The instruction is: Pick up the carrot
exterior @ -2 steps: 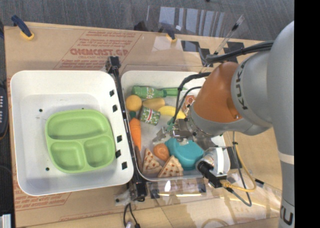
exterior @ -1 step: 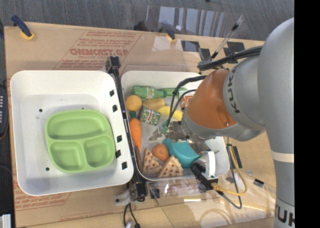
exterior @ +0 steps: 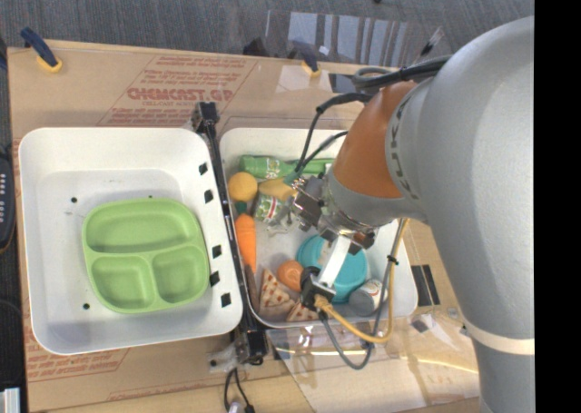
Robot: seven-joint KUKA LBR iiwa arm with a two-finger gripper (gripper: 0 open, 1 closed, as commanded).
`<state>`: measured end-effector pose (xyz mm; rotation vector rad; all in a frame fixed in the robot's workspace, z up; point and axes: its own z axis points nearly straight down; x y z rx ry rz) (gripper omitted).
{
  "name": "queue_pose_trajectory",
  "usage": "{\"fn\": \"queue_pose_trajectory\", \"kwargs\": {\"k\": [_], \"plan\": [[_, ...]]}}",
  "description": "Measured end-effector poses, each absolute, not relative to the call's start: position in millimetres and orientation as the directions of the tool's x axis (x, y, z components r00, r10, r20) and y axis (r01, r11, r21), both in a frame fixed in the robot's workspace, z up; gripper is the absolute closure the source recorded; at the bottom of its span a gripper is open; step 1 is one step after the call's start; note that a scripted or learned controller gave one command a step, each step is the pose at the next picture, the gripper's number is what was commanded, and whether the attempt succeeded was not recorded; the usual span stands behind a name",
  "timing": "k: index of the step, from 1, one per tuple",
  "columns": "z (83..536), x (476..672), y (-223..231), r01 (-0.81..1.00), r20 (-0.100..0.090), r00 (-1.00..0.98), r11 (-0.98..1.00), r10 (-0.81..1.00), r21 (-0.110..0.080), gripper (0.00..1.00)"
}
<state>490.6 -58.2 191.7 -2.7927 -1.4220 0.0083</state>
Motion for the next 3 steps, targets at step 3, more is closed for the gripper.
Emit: {"fn": "queue_pose_trajectory", "kwargs": {"k": [3], "plan": [[98.1,484.5,-97.1,0.218,0.021,0.976,-0.976,0.218,0.014,0.0]]}}
